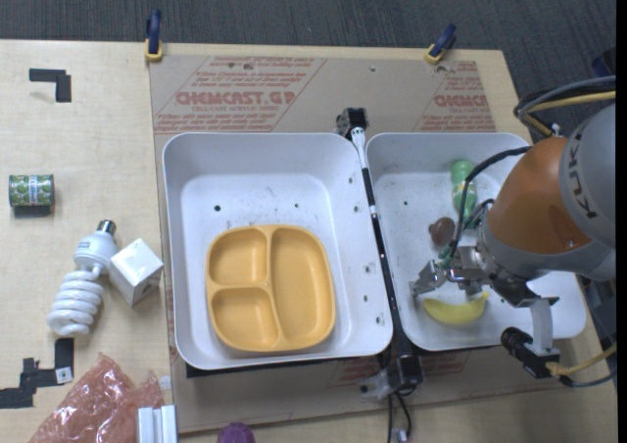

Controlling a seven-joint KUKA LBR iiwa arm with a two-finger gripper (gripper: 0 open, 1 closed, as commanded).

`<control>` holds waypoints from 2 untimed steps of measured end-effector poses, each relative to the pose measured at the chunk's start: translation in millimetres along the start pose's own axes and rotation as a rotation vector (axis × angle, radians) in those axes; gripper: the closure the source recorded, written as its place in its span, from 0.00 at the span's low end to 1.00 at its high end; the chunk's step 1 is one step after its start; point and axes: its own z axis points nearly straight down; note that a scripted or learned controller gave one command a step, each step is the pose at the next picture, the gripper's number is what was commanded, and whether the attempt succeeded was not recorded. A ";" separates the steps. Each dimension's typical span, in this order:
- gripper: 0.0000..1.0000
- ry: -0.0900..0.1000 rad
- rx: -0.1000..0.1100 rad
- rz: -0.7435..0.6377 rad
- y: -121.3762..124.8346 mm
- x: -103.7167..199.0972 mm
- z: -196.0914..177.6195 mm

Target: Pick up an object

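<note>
The hand [431, 279] is reaching down beside the banana [454, 311] in the right bin [411, 162]; its spread cannot be told. Judged next: closing on the fruit

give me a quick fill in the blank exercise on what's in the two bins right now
1. The yellow divided plate has ____ compartments.
2. The plate lies in the ____ bin.
3. The gripper hangs just above a yellow ____ in the right bin.
4. The object near that bin's far wall is ____ in colour.

Missing words: three; left; banana; green
</note>
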 end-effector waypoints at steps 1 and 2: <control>1.00 -0.001 -0.004 0.001 1.6 -0.6 -9.9; 1.00 -0.001 -0.001 -0.002 32.7 61.7 -100.1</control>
